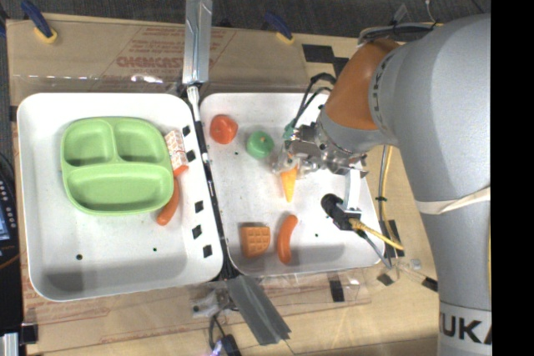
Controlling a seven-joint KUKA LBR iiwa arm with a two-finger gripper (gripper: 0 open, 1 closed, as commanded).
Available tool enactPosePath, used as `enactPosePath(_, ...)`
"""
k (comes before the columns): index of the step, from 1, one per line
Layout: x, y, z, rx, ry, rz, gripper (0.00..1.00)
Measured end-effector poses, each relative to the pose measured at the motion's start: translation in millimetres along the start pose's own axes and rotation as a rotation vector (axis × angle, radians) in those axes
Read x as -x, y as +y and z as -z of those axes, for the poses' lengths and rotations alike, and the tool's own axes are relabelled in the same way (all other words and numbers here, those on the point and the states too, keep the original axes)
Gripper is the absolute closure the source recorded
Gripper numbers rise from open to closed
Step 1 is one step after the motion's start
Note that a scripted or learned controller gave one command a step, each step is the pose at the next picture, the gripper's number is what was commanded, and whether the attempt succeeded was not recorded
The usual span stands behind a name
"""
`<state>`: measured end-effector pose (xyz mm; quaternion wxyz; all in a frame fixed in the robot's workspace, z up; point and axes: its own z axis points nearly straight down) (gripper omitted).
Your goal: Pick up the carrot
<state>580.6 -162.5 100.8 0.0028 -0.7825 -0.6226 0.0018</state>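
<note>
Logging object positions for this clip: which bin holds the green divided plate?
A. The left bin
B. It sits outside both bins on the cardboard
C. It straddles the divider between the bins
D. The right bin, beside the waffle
A: the green divided plate lies flat in the left bin, while the carrot and the end effector are in the right bin.

Orange carrot [289,182], paler yellow toward tip. Red-orange tomato [223,129]. Green round vegetable [260,144]. Orange-brown waffle [256,239], grid pattern. Orange-red sausage [286,238]; second orange-red sausage [168,208] in left bin. Lime-green divided tray [117,165]. White bins [42,204], black marks along divider. Grey arm [434,121], orange band [355,92]. Brown cardboard [100,46], red print.
</note>
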Motion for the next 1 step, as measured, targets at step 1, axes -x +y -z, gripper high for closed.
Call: enactPosePath(1,-41.4,32.9,98.3,0.007,-0.001,0.224,1.00)
